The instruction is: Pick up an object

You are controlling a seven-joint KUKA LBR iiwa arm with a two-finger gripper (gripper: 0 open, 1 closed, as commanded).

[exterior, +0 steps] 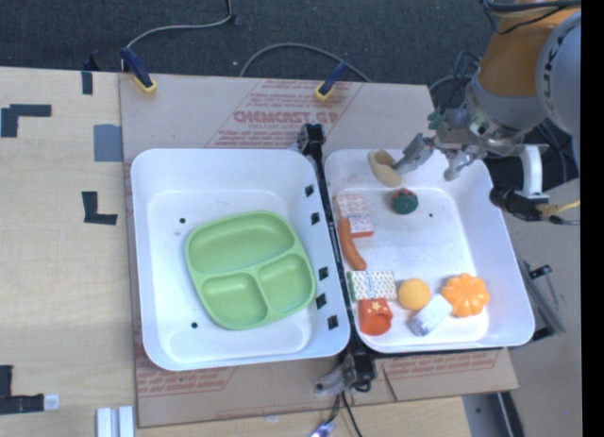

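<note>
The brown cardboard (283, 114) under both bins has red writing, too blurry to read. The left bin (151, 237) holds a green divided plate (250, 268). The right bin (491, 265) holds small toys — an orange pumpkin (465, 294), a yellow ball (413, 294), a dark green ball (405, 202). The gripper (430, 159) hangs at the far right, fingers spread wide, gripping nothing.

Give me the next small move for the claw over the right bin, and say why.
Probably lower the claw toward the dark green ball just below it. The claw hangs open above the far end of the right bin with nothing between its fingers, and that ball sits apart from the other items, with bare floor around it. The tan piece beside the left finger is close enough to get bumped.
</note>
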